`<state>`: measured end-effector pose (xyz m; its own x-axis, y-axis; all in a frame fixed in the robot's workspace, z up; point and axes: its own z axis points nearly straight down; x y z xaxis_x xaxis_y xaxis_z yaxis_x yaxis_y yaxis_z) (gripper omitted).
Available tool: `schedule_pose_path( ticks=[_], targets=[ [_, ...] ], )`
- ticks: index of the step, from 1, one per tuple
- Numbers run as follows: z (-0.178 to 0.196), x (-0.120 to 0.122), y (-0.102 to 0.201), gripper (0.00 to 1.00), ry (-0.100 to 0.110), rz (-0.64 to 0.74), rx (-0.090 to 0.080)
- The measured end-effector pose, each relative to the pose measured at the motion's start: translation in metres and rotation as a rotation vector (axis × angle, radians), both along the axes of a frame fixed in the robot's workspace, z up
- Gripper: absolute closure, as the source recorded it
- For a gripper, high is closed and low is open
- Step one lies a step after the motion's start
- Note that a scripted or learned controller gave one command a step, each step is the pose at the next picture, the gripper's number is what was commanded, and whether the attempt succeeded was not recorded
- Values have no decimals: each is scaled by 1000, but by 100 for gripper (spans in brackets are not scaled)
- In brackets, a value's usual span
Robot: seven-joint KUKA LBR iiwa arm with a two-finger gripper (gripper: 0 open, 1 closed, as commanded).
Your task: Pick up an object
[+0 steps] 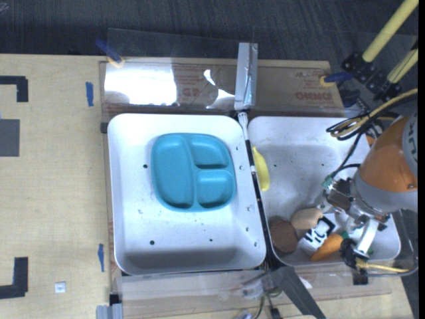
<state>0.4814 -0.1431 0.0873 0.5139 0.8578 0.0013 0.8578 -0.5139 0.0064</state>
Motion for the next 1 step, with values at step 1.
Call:
schedule_pose_path(
  ticks=[1],
  targets=[
    [97,-1,21,0,3,309,0]
  ],
)
